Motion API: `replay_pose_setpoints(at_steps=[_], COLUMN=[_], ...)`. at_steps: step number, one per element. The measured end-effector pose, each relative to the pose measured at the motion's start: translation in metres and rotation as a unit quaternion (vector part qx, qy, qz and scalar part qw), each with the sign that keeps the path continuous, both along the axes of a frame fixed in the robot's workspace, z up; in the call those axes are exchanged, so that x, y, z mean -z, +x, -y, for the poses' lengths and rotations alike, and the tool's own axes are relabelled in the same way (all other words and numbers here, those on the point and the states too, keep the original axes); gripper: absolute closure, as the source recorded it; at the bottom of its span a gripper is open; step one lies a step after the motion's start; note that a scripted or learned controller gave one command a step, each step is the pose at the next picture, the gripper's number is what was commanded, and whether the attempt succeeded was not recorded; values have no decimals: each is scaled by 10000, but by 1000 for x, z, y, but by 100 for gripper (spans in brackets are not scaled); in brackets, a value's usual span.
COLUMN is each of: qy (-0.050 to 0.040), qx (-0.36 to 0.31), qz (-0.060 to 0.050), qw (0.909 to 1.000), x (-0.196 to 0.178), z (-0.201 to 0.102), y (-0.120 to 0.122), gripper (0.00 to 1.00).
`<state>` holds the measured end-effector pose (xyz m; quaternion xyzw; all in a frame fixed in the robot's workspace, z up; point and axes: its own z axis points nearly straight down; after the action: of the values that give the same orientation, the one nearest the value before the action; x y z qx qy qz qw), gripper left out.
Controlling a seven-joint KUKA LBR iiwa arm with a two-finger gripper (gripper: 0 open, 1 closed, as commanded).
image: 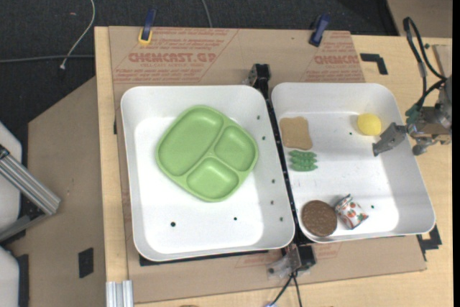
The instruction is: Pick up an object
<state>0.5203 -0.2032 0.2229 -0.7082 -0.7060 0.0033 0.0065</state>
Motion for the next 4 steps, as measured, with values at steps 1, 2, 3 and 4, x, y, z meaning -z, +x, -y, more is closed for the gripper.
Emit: replay_pose_setpoints(at_steps=[1,2,3,4], qy=[-17,-9,-3,-5], qx=[-18,-13,-15,-14], qz=[63,39,33,41], qw=[10000,10000,10000,10000], x=[-6,39,103,140], z=[0,6,4,3], y=[3,3,2,1], gripper=[0,0,0,0])
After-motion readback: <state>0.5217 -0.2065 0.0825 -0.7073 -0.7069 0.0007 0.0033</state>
